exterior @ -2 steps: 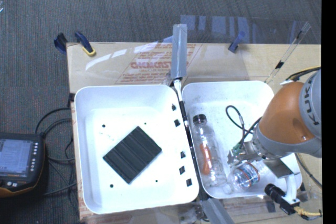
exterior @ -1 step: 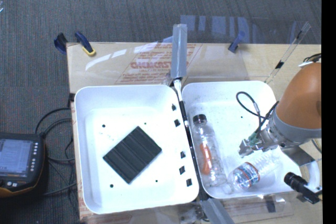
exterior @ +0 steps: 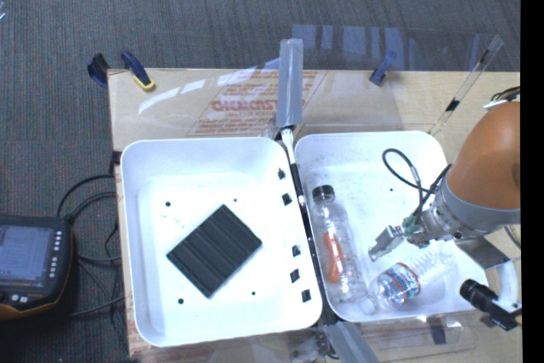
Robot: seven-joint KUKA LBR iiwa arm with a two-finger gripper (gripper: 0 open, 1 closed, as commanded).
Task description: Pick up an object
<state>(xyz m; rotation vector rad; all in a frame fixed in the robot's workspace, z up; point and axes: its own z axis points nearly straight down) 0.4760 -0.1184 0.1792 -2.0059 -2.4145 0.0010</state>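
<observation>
Camera view puts our gripper low in the right bin, between two clear bottles. We cannot tell its state, and nothing looks lifted, so the pick remains undone.

Glossy white plastic bins, clr plastic bottles.

One fixed camera high above the bench, slanted down over both bins.
</observation>
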